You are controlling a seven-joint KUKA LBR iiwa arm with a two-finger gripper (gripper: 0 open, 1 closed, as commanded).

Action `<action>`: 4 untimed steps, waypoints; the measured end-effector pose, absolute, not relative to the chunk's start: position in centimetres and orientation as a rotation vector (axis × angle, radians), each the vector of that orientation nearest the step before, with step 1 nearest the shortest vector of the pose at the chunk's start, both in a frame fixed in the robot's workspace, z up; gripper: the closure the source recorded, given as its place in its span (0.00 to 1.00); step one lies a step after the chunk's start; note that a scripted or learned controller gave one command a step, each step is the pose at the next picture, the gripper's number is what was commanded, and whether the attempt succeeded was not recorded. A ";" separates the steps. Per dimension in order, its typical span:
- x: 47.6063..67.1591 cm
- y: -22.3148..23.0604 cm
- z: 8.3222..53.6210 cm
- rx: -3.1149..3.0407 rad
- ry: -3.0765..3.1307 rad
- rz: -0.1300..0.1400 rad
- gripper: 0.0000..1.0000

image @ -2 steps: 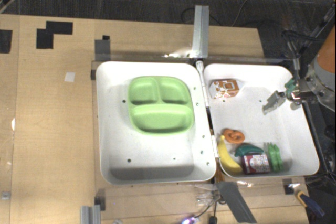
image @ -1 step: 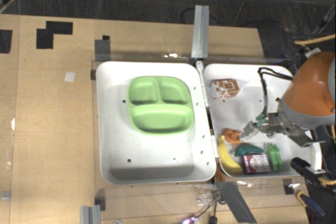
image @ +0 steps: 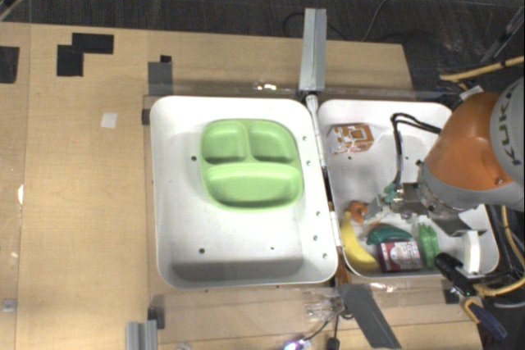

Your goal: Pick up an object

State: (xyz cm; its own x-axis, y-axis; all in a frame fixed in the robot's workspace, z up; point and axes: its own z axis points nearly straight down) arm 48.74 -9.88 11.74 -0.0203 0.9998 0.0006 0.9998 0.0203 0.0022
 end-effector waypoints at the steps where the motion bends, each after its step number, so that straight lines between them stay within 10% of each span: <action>1: 54.9 -9.2 9.5 2.096 2.319 0.023 0.00; 2: 48.8 -17.2 14.1 2.177 2.259 0.004 0.00; 4: 48.8 -18.6 11.5 2.134 2.300 0.004 0.00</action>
